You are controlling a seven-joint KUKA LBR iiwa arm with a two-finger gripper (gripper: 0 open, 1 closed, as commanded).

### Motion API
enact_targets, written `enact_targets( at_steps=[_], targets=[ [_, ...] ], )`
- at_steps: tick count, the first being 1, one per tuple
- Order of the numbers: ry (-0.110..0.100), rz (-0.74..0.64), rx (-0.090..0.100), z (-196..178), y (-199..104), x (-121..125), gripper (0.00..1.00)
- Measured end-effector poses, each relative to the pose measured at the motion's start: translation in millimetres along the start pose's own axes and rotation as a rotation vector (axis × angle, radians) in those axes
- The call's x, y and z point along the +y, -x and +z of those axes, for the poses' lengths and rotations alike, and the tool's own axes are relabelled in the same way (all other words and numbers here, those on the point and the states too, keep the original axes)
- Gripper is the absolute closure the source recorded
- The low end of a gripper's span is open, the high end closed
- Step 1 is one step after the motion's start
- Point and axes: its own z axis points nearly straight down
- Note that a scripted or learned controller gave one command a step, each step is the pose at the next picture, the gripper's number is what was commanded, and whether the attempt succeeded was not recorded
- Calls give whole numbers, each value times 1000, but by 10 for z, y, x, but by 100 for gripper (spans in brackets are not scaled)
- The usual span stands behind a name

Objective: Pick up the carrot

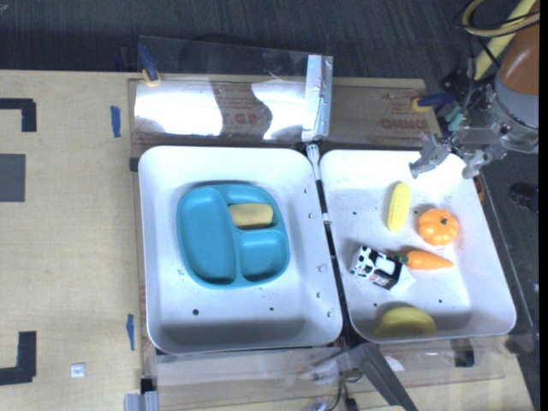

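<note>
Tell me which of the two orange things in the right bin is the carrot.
The carrot is the long tapered one lying flat beside the black-and-white toy. The other, the small pumpkin, is round with a green stem.

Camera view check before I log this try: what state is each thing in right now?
carrot: lying flat in right bin, untouched
gripper: open, above the bin's far edge
corn: lying near the pumpkin
blue plate: in left bin, holding a yellow piece

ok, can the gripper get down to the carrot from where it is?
Probably yes. The gripper hangs open over the right bin's far edge; the carrot lies uncovered, though the pumpkin and cow toy crowd it.
</note>
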Motion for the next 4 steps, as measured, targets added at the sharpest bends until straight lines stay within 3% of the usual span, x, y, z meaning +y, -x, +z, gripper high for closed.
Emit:
enact_targets(
  at_steps=[1, 2, 3, 4],
  targets=[
    [-8, 32, 0, 1140, 331, -593, 0],
    [5, -172, -2, 1952, 678, -897, 0],
    [12, -171, -4, 1835, 680, -877, 100],
    [10, -288, -4, 723, 299, -1033, 100]
  ],
)
